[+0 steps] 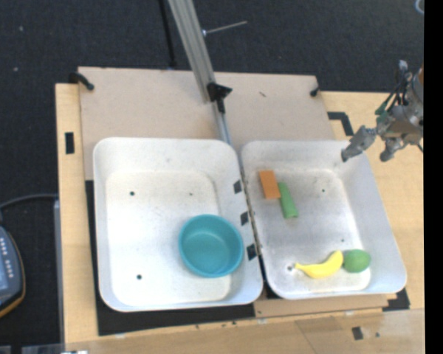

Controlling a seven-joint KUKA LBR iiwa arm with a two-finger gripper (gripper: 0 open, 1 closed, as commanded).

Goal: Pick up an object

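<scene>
The tool (371, 147) is spread wide and holds nothing. It hangs just past the right bin (369, 198), well apart from the banana (319, 267).

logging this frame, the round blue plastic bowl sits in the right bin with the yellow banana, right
Not quite. The camera view shows the round blue plastic bowl in the left white bin. The yellow banana does lie in the right white bin, beside a green round fruit.
</scene>
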